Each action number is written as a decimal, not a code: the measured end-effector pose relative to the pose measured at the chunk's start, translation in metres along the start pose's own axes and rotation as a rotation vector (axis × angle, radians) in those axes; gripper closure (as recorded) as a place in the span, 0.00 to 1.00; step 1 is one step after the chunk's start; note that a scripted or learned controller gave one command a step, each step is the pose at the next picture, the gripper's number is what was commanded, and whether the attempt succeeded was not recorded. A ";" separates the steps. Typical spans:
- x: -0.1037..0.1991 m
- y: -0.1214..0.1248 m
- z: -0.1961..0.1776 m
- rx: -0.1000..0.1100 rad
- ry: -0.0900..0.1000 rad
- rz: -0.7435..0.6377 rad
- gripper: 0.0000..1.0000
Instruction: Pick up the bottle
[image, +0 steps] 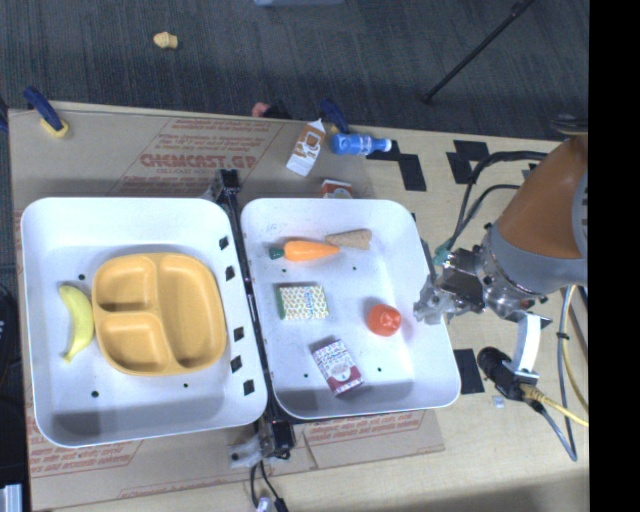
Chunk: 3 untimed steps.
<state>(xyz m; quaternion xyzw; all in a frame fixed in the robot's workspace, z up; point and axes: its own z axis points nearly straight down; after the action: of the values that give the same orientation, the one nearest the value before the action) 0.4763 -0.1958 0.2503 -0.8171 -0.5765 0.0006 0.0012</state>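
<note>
Reaching the bottle (358, 145) (lying outside the bins, beyond the right bin (428, 372)) means lifting the gripper (432, 300), finger state unclear, well clear first.

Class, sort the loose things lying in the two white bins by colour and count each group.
Yellow: 2, banana and divided plate
Orange or red: 3, carrot, tomato, red carton
Green: 1, sponge
Tan: 1, bread piece
Total: 7
</note>
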 end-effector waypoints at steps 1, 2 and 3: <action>0.024 -0.009 0.065 0.002 0.001 -0.342 1.00; 0.104 -0.037 0.051 0.003 0.001 -0.511 1.00; 0.143 -0.050 0.015 -0.001 -0.001 -0.271 1.00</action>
<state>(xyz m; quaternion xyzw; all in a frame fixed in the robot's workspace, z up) 0.4767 -0.0443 0.2353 -0.7318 -0.6816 0.0008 0.0007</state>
